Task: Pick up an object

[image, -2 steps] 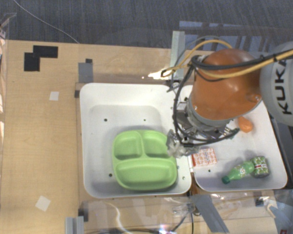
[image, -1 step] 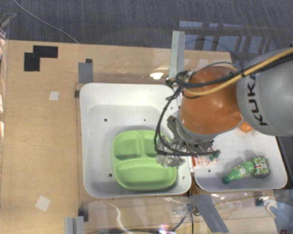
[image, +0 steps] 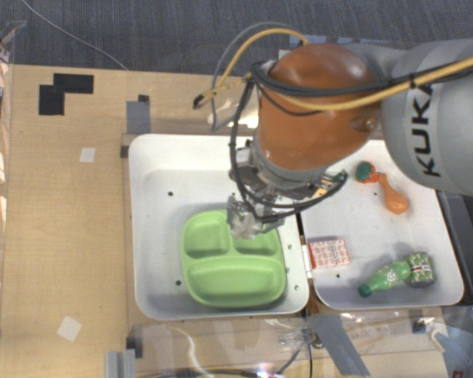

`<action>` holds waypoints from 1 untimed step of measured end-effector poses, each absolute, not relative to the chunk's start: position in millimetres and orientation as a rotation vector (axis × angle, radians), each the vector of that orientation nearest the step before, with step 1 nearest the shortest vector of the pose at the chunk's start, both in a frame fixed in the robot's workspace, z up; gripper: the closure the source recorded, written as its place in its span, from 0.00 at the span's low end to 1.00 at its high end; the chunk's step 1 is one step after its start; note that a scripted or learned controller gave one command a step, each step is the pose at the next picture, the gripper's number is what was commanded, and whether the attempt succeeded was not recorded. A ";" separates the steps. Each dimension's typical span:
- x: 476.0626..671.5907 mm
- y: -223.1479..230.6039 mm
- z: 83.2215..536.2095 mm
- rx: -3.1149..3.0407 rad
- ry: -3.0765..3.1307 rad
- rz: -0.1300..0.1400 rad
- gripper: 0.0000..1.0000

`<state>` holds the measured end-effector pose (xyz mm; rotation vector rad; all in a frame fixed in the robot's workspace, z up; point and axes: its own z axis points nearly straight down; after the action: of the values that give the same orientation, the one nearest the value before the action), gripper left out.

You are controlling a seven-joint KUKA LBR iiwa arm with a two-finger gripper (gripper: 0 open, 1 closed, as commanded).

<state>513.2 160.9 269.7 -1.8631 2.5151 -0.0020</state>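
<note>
Item one, as I read my feed: the arm (image: 394, 85), smooth grey casing with a glossy orange band (image: 315, 109), reaches in from the right and hangs over the left bin (image: 154, 211). Yellow and black cables loop off its wrist.

Item two: the gripper (image: 243, 220), dull metal, sits low at the upper edge of the green tray (image: 232, 262), near the rib between its two top compartments. From up here I cannot tell how it is set or whether it has hold of the tray.

Item three: the green tray, matte moulded plastic, rounded corners, three compartments, two small above and one wide below. It lies flat in the lower middle of the left bin.

Item four: the right bin (image: 449, 242), shallow white plastic like its neighbour. It holds:
- a carrot-shaped toy (image: 388, 191), orange body, green top, near the upper part;
- a small flat packet (image: 328, 253), red-and-white printed, by the left wall;
- a green bottle (image: 396, 272) with a patterned label, lying on its side near the lower edge.

Item five: the bench (image: 63, 235), pale wood grain, black tape marks at the upper left.
</note>
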 end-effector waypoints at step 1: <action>489.7 134.7 100.9 -2.275 2.151 -0.008 1.00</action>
<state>489.7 134.7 100.9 -2.2751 2.1512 -0.0077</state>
